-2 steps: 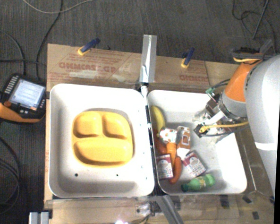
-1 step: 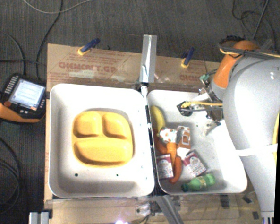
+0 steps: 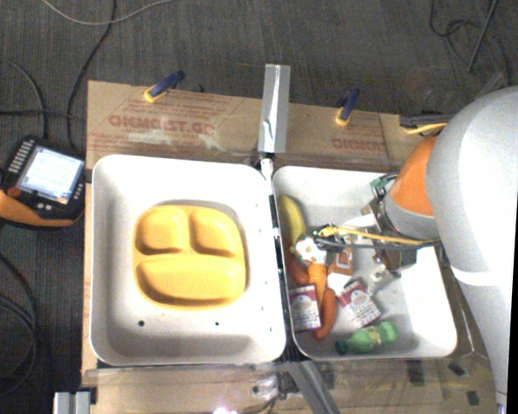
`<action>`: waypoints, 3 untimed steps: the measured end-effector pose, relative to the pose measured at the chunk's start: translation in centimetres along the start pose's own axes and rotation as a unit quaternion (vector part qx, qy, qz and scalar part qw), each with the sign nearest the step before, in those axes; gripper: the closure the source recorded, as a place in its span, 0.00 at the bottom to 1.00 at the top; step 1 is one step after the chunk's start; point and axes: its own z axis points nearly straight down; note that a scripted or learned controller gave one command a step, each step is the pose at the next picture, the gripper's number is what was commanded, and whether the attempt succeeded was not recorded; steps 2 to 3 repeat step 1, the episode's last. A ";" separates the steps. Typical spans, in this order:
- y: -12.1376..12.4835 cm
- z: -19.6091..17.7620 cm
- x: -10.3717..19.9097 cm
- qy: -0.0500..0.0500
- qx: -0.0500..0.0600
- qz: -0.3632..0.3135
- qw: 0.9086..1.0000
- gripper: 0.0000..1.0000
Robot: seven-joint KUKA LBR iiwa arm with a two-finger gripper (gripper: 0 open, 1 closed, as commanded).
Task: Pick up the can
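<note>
Red-labelled can (image 3: 304, 308) lies untouched beside the carrot (image 3: 323, 300); I see my gripper (image 3: 338, 237) above the carrot, fingers' state unclear, so the pickup remains undone.

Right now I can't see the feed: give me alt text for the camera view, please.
The gripper hangs low over the right bin, above a clutter of a banana, a carrot, a red can and a green bottle. The can lies untouched near the bin's front left. The left bin holds a yellow divided tray.
</note>
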 end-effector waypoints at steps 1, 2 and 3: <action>3.7 -15.8 3.4 -0.006 0.001 0.004 1.000 0.00; 3.7 -15.8 3.4 -0.006 0.001 0.004 1.000 0.00; 3.7 -15.8 3.4 -0.006 0.001 0.004 1.000 0.00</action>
